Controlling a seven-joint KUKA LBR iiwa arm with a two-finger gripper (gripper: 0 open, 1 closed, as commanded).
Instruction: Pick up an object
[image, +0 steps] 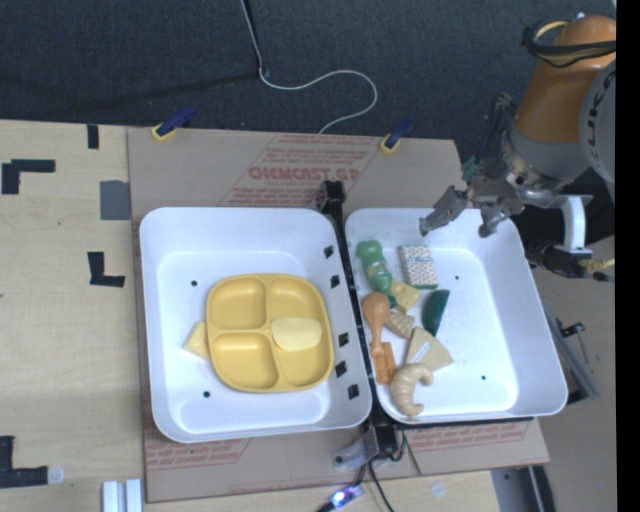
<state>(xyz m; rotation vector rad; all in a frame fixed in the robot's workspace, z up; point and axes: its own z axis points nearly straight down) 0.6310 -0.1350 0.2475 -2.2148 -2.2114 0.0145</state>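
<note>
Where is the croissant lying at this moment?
The croissant lies in the right bin, near its front left corner, just below the sandwich wedge.

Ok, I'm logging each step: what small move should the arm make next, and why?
Probably shift the gripper toward the toy pile by the right bin's inner wall, then descend. It hangs open over the bin's far edge with nothing between its fingers, and the objects lie nearer the camera.

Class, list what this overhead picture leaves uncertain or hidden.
- Arm: cut off by the top and right edges.
- Yellow piece: partly tucked under the yellow tray.
- Small packet: print too small to read.
- Toy foods: heaped together, overlapping each other.
</note>
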